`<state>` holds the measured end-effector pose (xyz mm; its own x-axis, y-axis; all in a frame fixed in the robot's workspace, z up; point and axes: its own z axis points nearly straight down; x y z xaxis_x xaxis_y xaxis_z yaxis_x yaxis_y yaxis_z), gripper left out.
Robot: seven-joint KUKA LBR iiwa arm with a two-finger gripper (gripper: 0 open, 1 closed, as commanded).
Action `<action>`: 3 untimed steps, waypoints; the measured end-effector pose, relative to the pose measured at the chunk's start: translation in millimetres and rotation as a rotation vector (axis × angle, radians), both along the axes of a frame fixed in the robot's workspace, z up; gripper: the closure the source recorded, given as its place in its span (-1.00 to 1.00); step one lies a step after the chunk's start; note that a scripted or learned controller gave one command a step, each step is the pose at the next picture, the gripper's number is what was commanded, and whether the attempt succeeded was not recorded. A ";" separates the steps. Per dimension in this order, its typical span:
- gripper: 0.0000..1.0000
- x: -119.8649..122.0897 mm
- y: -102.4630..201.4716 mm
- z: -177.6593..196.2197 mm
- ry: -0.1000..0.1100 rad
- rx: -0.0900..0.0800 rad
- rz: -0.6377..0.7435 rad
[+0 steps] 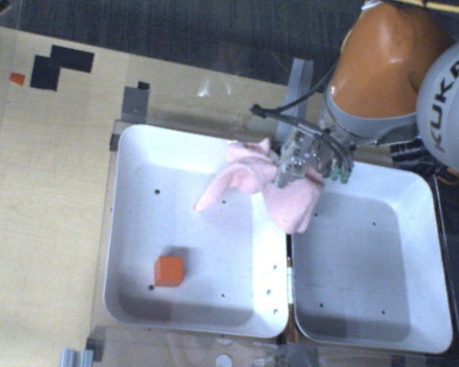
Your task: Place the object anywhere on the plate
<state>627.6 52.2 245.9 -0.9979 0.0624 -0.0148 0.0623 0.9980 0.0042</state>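
From here I judge the main risk to be the pink cloth slipping free or snagging on the wall between the 2 bins, since most of it hangs below and left of the jaws. The jaws appear closed on its upper fold. I cannot identify a plate. An orange block lies well below-left.

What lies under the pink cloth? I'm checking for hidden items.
The pink cloth drapes over the left bin floor and the rim shared with the right bin. Anything beneath its folds is covered. The hand is at its top.
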 end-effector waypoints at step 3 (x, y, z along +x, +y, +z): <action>-1.00 17.5 104.4 -17.9 0.003 0.001 0.068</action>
